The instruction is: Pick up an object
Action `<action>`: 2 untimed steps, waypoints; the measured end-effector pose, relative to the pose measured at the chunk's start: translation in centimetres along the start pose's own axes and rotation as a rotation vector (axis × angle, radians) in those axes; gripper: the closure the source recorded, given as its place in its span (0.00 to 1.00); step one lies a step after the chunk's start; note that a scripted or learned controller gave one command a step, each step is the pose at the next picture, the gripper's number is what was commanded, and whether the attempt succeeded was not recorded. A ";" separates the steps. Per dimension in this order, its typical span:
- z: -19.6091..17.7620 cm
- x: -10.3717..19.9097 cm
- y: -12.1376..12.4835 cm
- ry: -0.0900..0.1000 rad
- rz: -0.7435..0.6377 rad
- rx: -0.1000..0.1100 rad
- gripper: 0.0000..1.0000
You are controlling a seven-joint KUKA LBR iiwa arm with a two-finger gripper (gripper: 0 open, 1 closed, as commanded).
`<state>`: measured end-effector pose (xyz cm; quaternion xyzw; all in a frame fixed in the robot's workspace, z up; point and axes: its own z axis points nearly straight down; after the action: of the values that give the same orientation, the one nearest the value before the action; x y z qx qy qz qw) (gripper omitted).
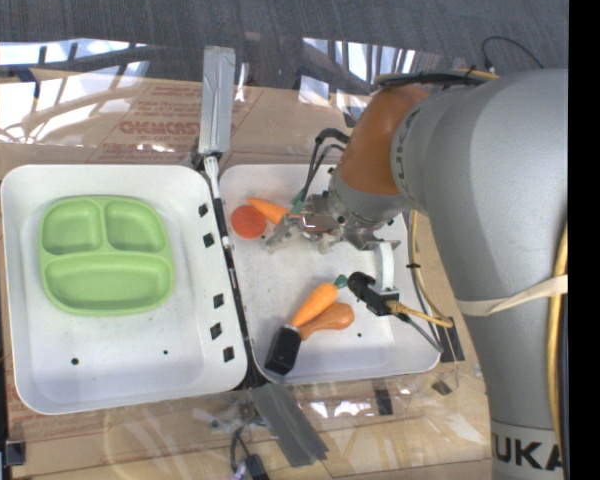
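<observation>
Black block (283, 349): lies tilted in the 7 o'clock corner of the right bin (280, 278), against its front wall, closest to the viewer.
Large carrot (313, 308): orange with a green top, lying aslant on the right bin's floor at about 5 o'clock from the bin's middle. Its narrow end is just beside the black block and its green end points toward 1 o'clock.
Orange pear-shaped piece (333, 317): lies against the large carrot on that carrot's 4 o'clock side.
Orange-red disc (247, 221): sits at 10 o'clock in the right bin, near the wall it shares with the left bin.
Small carrot (268, 209): lies flat, touching the disc at the disc's 1 o'clock side.
Gripper (285, 230): is low over the right bin's far left part, just beside the small carrot at that carrot's 4 o'clock.
Grip: whether the gripper is open or closed cannot be told, as its tip is small and blurred.
Arm (480, 188): grey with an orange band (375, 143), it reaches in from 3 o'clock and covers the right bin's far right corner.
Left bin (110, 353): white and shallow, at 9 o'clock from the right bin.
Green plate (105, 255): has three compartments and lies flat in the left bin toward 11 o'clock.
Bench (280, 108): brown, showing beyond both bins at 12 o'clock.
</observation>
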<state>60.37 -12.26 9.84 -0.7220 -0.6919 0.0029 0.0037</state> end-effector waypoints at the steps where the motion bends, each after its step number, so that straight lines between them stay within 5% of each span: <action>1: 0.6 1.3 0.1 0.000 -0.239 -0.005 0.00; 2: 0.6 2.3 5.1 -0.002 -0.221 -0.004 0.00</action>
<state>65.60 -10.17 9.14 -0.6414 -0.7672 0.0016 0.0019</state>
